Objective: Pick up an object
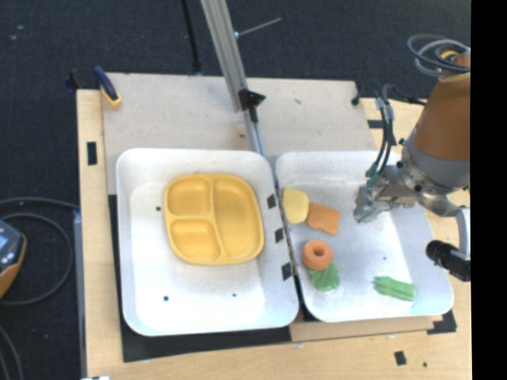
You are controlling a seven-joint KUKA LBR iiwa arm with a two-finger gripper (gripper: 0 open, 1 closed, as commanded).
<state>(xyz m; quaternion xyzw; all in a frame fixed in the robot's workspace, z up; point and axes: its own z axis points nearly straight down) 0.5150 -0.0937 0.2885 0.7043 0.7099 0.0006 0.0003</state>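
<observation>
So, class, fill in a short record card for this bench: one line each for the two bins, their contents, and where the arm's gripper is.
left bin: holds a yellow divided plate
right bin: holds five small items
items near the divider: yellow piece, orange piece touching it, orange ring beside a green piece
item at the near right: green piece lying alone
gripper: over the right bin, right of the orange piece, with nothing seen between its jaws
</observation>
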